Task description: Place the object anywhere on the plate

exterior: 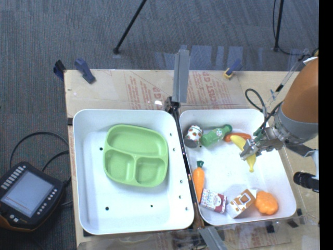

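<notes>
The arm (pixel 304 100) comes in from the right edge of the frame, its orange band at the upper right and the grey wrist section just below it, angled down and to the left. The gripper (pixel 250 152) sits at right of centre, pointing down-left. Thin dark cables loop from the wrist toward the upper right.

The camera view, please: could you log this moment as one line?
pincer: over right white bin, at yellow toy banana | green three-compartment plastic plate: in left bin, nothing on it | placement: not yet done
</notes>
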Controlling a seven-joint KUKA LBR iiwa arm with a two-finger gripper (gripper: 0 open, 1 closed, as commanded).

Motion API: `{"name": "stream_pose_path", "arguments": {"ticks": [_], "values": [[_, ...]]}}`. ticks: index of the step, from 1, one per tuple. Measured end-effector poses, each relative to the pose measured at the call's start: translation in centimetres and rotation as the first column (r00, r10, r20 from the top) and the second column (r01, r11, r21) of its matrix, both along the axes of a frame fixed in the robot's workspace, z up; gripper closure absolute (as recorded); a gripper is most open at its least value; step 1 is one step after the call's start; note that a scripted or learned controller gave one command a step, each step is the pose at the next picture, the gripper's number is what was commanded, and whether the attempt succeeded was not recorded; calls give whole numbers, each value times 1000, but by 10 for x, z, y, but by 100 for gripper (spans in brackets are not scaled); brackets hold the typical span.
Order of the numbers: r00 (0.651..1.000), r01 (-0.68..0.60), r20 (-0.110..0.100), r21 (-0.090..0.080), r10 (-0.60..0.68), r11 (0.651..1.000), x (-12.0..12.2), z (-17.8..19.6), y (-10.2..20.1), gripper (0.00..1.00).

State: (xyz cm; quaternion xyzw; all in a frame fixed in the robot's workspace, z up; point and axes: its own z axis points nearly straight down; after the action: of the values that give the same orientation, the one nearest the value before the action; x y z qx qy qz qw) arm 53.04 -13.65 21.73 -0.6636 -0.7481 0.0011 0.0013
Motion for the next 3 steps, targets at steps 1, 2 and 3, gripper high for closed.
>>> {"name": "stream_pose_path", "arguments": {"ticks": [1,2,3], "values": [[978,-208,-3,3,208,978,1,-65,27,100],[973,-231,-1,1,231,973,10,-31,119,100],[964,-265,-1,1,265,964,25,-21,199,100]]}}
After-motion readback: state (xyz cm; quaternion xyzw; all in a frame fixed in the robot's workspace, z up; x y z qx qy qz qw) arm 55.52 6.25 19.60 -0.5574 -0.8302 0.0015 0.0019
